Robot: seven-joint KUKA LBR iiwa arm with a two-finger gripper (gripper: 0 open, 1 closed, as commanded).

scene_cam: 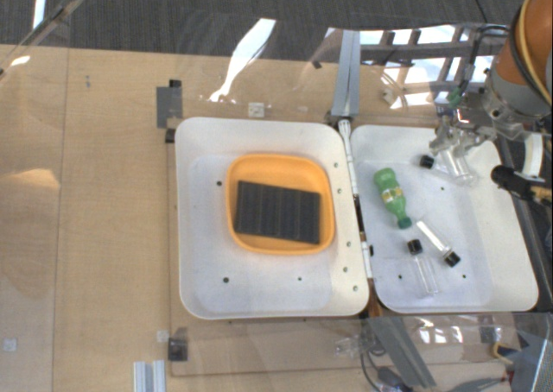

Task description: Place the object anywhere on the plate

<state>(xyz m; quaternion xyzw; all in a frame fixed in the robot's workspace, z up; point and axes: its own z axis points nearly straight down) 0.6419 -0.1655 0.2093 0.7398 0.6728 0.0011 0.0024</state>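
Note:
An orange plate (232,185) sits in the middle of the left bin (199,278). A dark ribbed rectangular slab (278,212) lies flat on it. In the right bin (492,287) a small green bottle (391,196) lies on its side near the left wall. My gripper (451,145) hangs over the right bin's far part, up and to the right of the bottle and apart from it. A clear tube with a black cap (429,161) lies just below the gripper. I see nothing held in the gripper.
Two more clear tubes with black caps (436,243) (421,266) lie in the lower middle of the right bin. A raised divider (352,209) separates the bins. Metal framing (406,45) stands behind the right bin.

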